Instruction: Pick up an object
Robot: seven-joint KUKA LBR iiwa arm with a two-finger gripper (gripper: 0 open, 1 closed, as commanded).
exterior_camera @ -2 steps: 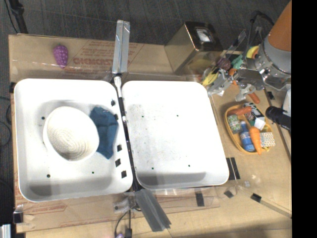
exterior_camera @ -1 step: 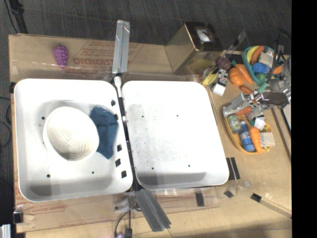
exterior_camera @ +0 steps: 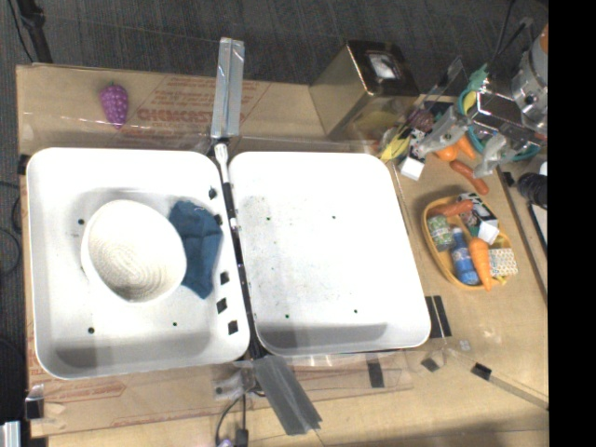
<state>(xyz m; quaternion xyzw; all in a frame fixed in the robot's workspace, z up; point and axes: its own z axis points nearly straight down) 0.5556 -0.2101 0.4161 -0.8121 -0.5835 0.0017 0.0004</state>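
From the camera view above the bench, the left bin (exterior_camera: 56, 343) holds a round white woven hat (exterior_camera: 135, 250) with a blue cloth (exterior_camera: 198, 245) touching its right side, close to the divide from the right bin (exterior_camera: 326, 250). The arm's gripper (exterior_camera: 507, 110) sits at the upper right, off the bins and above a clutter of small toys (exterior_camera: 438, 138), well apart from hat and cloth, and whether it is released or clenched cannot be told. A yellow bowl (exterior_camera: 433, 236) of small items lies on the bench right of the bins, and a purple object (exterior_camera: 115, 103) lies at upper left.
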